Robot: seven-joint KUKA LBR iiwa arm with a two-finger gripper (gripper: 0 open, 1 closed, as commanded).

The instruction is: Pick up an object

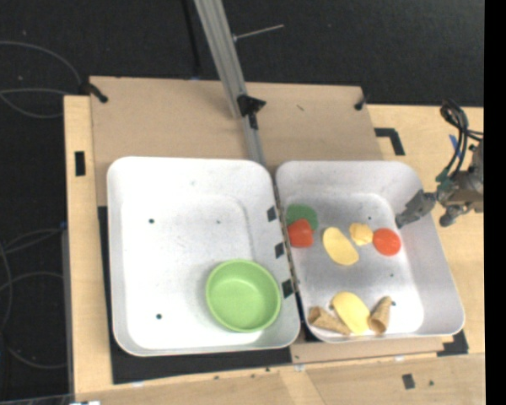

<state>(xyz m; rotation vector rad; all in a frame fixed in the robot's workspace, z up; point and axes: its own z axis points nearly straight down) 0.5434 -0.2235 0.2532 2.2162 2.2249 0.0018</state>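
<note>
You've got smooth plastic toy food in the right bin (422, 310): round red tomato (387, 242) nearest gripper (428, 207), oval yellow lemon (340, 246), small yellow pc (361, 234), another red pc (300, 234) on a green one (302, 217), ridged cones (379, 314) w/ banana (350, 311). Left bin (152, 226): glossy green bowl (243, 294). Gripper at right rim, fingers look apart, holding nothing.

Two bins side by side on the bench (194, 125). Left bin (152, 201): one bowl (243, 294) in its near right corner. Right bin (337, 180): two round pieces, one on the other (301, 226), against the left wall; an oval piece (340, 246) mid-bin, a small piece (362, 234) just right of it, a ball (387, 241) further right. Along the near wall: a cone (325, 318), a long piece (350, 310), a second cone (380, 314), left to right. Gripper (426, 209) over the right bin's right rim.
</note>
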